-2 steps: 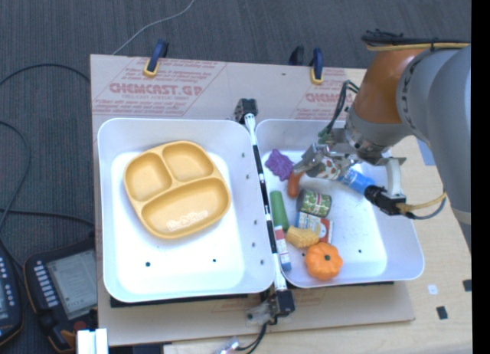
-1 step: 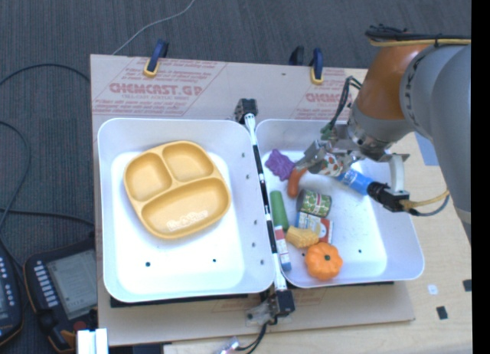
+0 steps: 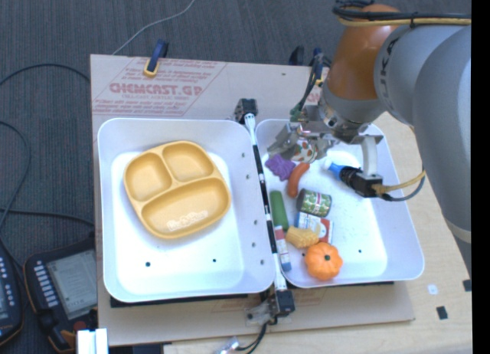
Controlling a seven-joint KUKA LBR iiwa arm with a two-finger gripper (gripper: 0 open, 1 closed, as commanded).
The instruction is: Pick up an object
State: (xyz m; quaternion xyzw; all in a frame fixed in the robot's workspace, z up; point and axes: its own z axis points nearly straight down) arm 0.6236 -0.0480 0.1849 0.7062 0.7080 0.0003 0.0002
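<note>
We hover gripper (image 3: 295, 139) over right bin (image 3: 398, 249) far-left corner, above purple toy (image 3: 279, 167); finger state unclear. Approach step; next we descend, close on it.

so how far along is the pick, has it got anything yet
Done: the arm is down over the right bin, its hand at the far end just above the purple toy. In hand: nothing I can see gripped. Left: grab and lift one; the pumpkin, can and green cucumber all lie in the bin.

Orange pumpkin (image 3: 323, 260) (yellow tray (image 3: 177, 188) apart)
</note>
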